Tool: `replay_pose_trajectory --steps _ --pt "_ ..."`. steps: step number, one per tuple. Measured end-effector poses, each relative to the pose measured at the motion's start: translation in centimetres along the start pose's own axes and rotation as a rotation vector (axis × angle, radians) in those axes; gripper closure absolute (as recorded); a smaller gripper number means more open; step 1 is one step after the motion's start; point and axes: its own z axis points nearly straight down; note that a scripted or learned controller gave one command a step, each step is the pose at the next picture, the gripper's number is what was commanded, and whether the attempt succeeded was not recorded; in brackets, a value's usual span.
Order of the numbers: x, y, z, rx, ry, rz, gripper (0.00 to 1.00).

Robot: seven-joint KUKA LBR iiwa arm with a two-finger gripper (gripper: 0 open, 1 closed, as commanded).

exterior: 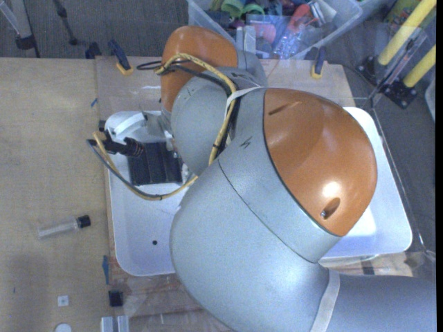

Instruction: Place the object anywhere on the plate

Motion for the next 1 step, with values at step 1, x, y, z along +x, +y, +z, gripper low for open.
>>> replay_pose_trajectory --steps 1 --pt "-0.30 0.20 -0.08 -0.006 -0.005 -0.359 0.00"
